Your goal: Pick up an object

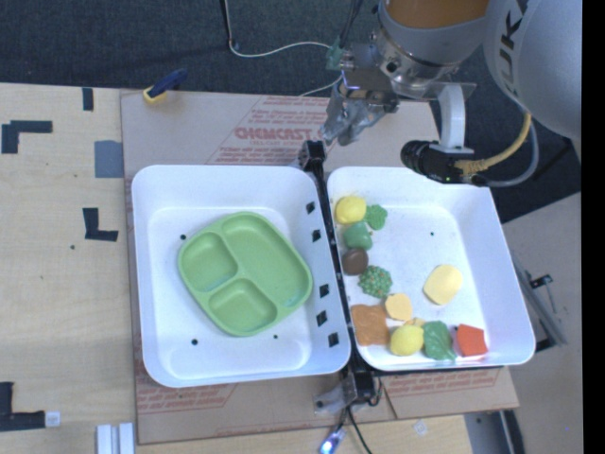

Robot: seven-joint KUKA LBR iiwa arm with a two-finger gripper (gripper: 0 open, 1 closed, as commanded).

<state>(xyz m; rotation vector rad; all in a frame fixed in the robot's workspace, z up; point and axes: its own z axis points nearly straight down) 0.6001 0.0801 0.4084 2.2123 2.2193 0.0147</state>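
Bright, even overhead light. White bins (227, 183) near blown out, soft shadows inside walls. Arm (444, 8) slightly blurred; rest mostly sharp, mild grain.

This is a robot laboratory. A grey KUKA arm (529, 36) with loose cables hangs over a wooden bench (57, 253) marked with black tape pieces. Two white bins (151, 253) sit clamped on cardboard (236, 130), the right one holding plastic toy food (375, 280).

Red print reading "CHEMCAST" runs across the brown cardboard sheet (248, 132) behind the bins; smaller lines beneath it are illegible. The grey arm (544, 36) bears dark "KUKA" lettering, partly cut off.
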